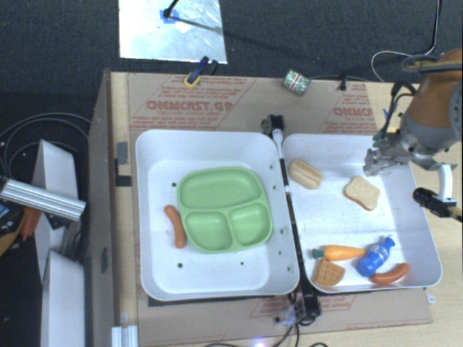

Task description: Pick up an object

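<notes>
Over the right bin's point(427, 255) far right corner sits the gripper point(376, 162), low near the bin's back-right wall, arm point(434, 100) coming in from the right edge of the bench. Jaw state: cannot tell, the wrist body hides the tips from this angle, and nothing is visible between them. Nearest object is the bread slice point(362, 192), lying flat on the bin floor just in front of and slightly left of the gripper, apart from it, no contact visible. Bread roll point(304, 173) is further left, near the bin's back-left corner, close to the divider between the bins. Along the right bin's front edge: waffle point(328, 272) at the front-left corner, carrot point(343, 252) just behind it, blue bottle point(375, 257) tilted beside the carrot's tip, sausage point(390, 274) right of the bottle near the front wall. All four are well apart from the gripper. Left bin point(155, 194) carries a green tray point(224, 208) with three compartments, sitting about centre; a second sausage point(174, 225) lies on the bin floor just beside the tray's left edge, near touching. Behind the bins on the cardboard: a small green can point(296, 82) and a yellow clip point(194, 77).
</notes>
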Robot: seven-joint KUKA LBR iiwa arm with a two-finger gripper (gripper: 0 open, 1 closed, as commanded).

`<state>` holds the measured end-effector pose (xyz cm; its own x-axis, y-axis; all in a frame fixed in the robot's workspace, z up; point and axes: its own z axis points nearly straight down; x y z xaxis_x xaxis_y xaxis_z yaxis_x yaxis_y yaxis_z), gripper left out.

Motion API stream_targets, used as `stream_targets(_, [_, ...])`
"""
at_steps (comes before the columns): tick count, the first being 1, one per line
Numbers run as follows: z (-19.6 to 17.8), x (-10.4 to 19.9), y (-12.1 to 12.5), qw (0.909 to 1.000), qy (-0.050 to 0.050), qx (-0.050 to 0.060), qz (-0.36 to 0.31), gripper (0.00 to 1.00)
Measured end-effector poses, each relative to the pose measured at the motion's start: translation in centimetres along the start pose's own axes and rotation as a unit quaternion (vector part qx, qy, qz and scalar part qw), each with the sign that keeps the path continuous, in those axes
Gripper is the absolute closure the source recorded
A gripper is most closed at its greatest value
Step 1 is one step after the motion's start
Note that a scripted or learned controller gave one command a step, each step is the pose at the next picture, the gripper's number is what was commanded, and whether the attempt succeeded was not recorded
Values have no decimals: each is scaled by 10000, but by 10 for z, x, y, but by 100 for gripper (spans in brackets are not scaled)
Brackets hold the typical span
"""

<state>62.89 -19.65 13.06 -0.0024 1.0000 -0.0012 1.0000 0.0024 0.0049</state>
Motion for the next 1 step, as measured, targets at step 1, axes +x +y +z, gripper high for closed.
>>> stream_targets(1, [0, 0, 0, 10000, 1, 1, 0, 0])
